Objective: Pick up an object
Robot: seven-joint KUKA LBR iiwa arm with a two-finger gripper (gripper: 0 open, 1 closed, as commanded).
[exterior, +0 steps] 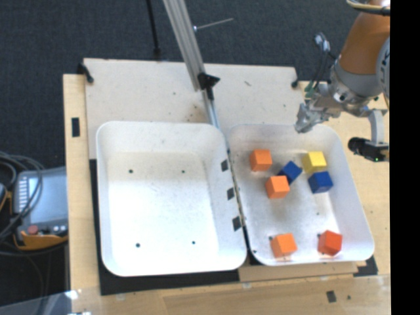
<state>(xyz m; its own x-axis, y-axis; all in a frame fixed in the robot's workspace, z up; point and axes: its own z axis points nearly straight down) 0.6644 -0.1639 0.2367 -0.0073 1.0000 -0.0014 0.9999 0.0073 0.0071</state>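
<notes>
Over the right shallow white bin's (351, 195) far edge hangs the grey two-finger gripper (304, 125), nothing between its tips; cannot tell its opening. Small yellow wooden cube (315, 160) lies nearest, below it. Orange cube (261, 159) sits further left, well apart.

Slanted aluminium rail (186, 35), grey handheld pendant (36, 199) at left, dark carpet (65, 18)

Blocks (289, 176) in right bin (354, 209)
</notes>
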